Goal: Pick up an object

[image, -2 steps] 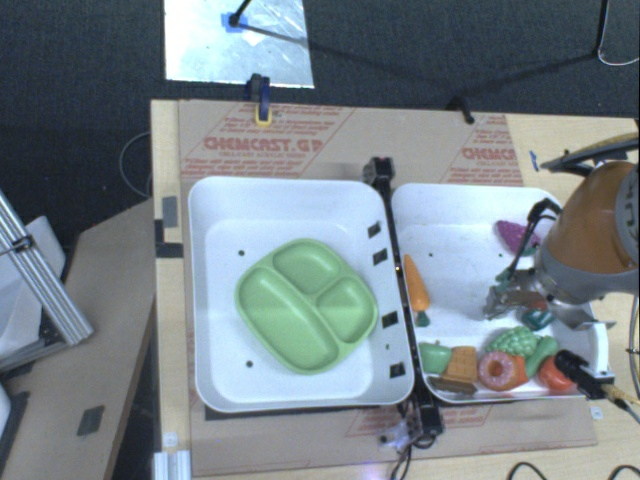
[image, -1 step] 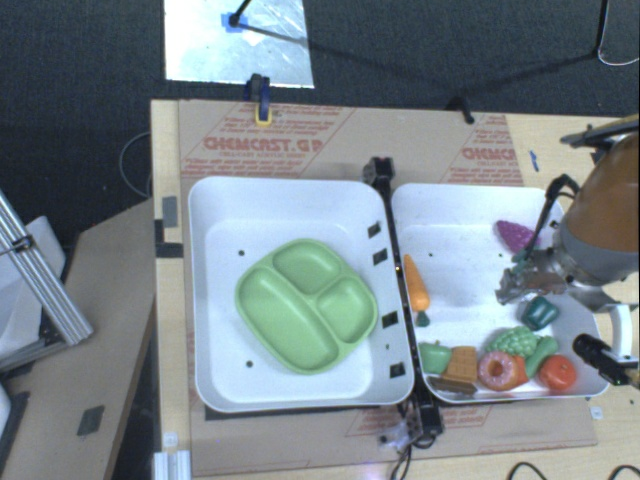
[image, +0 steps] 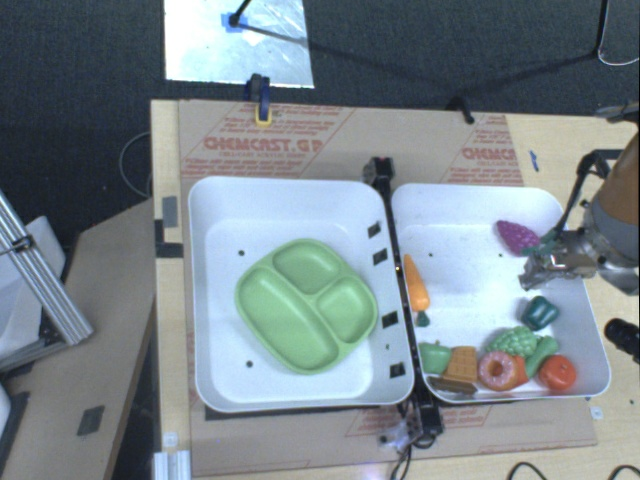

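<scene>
Front corner of right bin: toy tomato [image: 558, 371], pink-iced doughnut [image: 498, 370], broccoli [image: 517, 343], a slab of toast or waffle [image: 461, 366] and a green pepper-like piece [image: 434, 356] are packed together, touching or nearly so, against the near wall.
Left bin [image: 215, 268]: holds a green divided plate [image: 306, 304], lying flat near the middle.
Dark green piece [image: 539, 313]: sits just beyond the cluster, apart from it, directly below the claw; likely the nearest candidate for the pick.
Carrot [image: 416, 286]: lies alone along the right bin's left wall, well apart from the rest.
Claw [image: 548, 265]: hovers over the right bin [image: 470, 230] near its right side, between the dark green piece and the purple grapes [image: 517, 235]; nothing visible between its tips, and whether it is spread or clenched I cannot tell.
Task thing: any toy counts; none is lifted, all rest on the bin floor.
Risk: the dark green piece looks small and rounded, so closing tips may squirt it sideways; a descent into the gap between it and the grapes would close on air.
Risk in the cluster: crowded toys could jam the tips or bring up two at once.
Writing: "CHEMCAST GP" printed in red on the brown sheet [image: 300, 138] covering the worktop [image: 165, 168], repeated at angles, partly cut off.
Far edge: a blue and yellow clamp [image: 261, 98] grips the worktop.
</scene>
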Robot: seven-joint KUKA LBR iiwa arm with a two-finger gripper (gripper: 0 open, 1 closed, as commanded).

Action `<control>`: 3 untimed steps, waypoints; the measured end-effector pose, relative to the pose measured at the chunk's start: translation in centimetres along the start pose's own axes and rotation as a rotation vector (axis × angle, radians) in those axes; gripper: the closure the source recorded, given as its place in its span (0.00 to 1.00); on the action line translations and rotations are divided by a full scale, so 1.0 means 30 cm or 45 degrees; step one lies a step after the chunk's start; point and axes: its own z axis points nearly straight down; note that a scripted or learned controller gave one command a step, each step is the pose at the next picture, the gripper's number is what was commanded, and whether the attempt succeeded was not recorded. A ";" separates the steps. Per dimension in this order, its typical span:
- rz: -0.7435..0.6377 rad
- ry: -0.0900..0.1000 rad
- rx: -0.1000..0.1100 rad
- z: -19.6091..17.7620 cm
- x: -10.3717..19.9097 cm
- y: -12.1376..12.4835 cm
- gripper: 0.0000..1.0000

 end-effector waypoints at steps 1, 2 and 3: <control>-0.001 0.001 0.003 -0.035 -0.001 0.004 1.00; -0.006 0.004 0.005 -0.066 0.157 -0.008 1.00; -0.008 0.005 0.006 -0.086 0.349 -0.035 1.00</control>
